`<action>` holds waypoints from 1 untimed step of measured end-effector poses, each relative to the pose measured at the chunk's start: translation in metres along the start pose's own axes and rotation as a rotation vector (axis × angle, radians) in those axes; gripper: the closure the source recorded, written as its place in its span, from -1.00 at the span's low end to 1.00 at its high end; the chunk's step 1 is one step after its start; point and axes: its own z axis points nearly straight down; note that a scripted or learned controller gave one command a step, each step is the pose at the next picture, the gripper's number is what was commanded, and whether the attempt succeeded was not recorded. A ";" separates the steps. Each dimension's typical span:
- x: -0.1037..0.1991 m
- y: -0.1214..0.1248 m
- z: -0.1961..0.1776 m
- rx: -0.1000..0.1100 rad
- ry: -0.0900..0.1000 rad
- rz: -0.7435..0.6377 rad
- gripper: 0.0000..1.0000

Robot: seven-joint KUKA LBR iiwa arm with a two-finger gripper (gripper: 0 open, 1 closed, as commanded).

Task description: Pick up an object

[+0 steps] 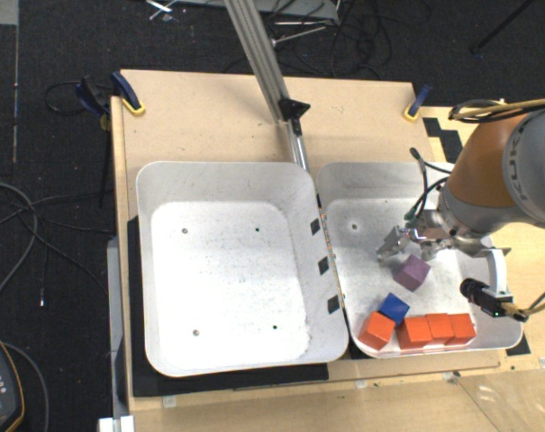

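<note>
Here the gripper point(400, 244) hangs low in the right bin point(362, 183), just above and left of the purple block point(413, 273); I cannot tell how it stands, the metal parts blur together. Nearer lie a blue block point(394, 308) and orange blocks point(434, 329). The left bin point(155, 241) sits beside on the counter point(209, 115).

A wooden bench point(362, 106) bears two white bins point(164, 241), a metal pole point(258, 52) slanting overhead, black cables point(20, 214) trailing across dark carpet.
</note>
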 end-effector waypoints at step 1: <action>0.000 -0.029 -0.001 -0.008 -0.002 0.000 -1.00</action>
